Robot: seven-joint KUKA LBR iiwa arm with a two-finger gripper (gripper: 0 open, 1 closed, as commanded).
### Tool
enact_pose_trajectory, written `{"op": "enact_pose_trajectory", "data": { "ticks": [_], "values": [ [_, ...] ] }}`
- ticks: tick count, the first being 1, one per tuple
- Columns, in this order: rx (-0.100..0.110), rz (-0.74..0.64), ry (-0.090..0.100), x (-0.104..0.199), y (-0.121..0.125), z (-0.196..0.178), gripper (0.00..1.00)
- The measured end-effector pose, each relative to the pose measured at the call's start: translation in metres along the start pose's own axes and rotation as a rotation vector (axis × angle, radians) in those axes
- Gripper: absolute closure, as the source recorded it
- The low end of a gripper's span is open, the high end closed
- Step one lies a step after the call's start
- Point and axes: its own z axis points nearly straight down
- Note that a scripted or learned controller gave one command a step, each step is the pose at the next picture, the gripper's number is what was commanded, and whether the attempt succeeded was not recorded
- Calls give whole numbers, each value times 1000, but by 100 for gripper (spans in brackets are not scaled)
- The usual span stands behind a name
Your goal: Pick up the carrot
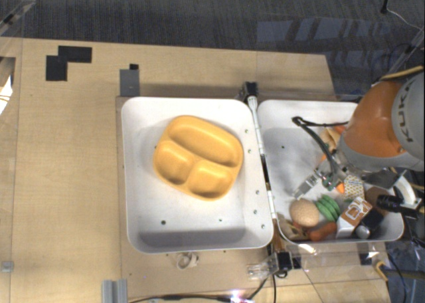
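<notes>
One carrot (323, 231) lies at the near edge of the right bin (285, 155), below and slightly right of the gripper (313, 182), wedged between a beige potato-like lump (305, 213) and a small carton (354, 212), with a green vegetable (328, 206) just above it. The gripper hangs over bare bin floor, its thin fingers slightly parted and holding nothing. The step in hand appears to be the approach. The next move likely calls for shifting toward the near edge, then descending among crowded neighbours. The left bin (133, 162) holds a yellow tray (198, 155), well apart.
</notes>
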Motion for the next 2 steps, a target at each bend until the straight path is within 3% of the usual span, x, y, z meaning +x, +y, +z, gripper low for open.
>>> {"op": "enact_pose_trajectory", "data": {
  "ticks": [1,2],
  "values": [
    [0,-37,1,-73,-45,1,0],
    [1,-270,1,-129,19,-63,0]
  ]
}}
